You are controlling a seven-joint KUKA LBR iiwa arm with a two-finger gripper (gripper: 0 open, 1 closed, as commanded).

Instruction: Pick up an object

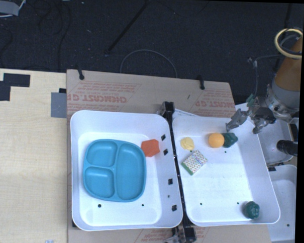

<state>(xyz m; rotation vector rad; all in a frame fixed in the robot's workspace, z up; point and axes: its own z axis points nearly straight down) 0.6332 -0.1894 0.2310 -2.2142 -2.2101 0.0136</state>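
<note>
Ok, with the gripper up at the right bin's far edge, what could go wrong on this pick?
1. The orange ball touches a dark green object, so a grab may knock one away or catch both.
2. The gripper sits close to the right bin rim and could clip the wall going down.
3. The yellow piece and patterned packet lie low, so they may slip free.

blue tray (pixel 114 170), orange ball (pixel 216 140), gripper (pixel 247 122)
</note>
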